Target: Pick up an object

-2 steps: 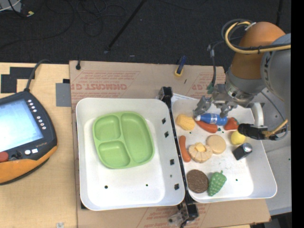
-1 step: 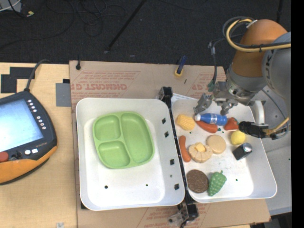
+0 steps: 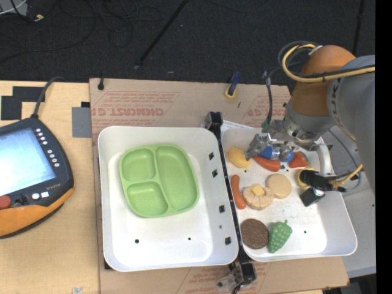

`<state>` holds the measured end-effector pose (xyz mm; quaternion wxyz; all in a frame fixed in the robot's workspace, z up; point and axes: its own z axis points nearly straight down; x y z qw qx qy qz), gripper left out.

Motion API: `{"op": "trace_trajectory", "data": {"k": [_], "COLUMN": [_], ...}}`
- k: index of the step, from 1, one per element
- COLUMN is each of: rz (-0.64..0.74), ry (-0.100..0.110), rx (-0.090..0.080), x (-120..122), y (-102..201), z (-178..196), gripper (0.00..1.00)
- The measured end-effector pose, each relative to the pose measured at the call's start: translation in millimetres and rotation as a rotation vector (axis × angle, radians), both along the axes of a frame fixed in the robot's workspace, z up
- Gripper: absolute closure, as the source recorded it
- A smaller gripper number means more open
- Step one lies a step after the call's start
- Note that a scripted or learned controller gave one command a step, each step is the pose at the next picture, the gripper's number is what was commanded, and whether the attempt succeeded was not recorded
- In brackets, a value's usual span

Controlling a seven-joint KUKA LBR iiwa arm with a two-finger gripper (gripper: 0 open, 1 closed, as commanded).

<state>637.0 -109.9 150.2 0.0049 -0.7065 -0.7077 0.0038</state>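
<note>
Red toy pepper (image 3: 267, 162) under jaws (image 3: 269, 150), right bin (image 3: 334, 225) far side | likely light, stiff, slick plastic | grip mid-body | jaw opening: cannot tell

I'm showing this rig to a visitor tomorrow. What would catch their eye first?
Probably the bright green divided tray, alone in the left white bin. Next, the toy food crowded in the right bin, where the gripper hangs low over a red piece near the far edge.

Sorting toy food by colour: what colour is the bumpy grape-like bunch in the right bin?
Green, per the camera view: the bumpy grape-like bunch.
</note>
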Motion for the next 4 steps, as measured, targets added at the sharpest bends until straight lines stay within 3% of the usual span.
{"op": "trace_trajectory", "data": {"k": [1, 2, 3, 4], "rz": [0.0, 0.002, 0.001, -0.002], "ry": [-0.005, -0.016, -0.011, -0.012], "rx": [-0.001, -0.005, -0.005, -0.001], "x": [5, 9, 8, 7], "y": [-6, -6, -8, -6], "z": [-50, -58, -51, 9], "gripper": [0.0, 0.0, 1.0, 1.0]}}
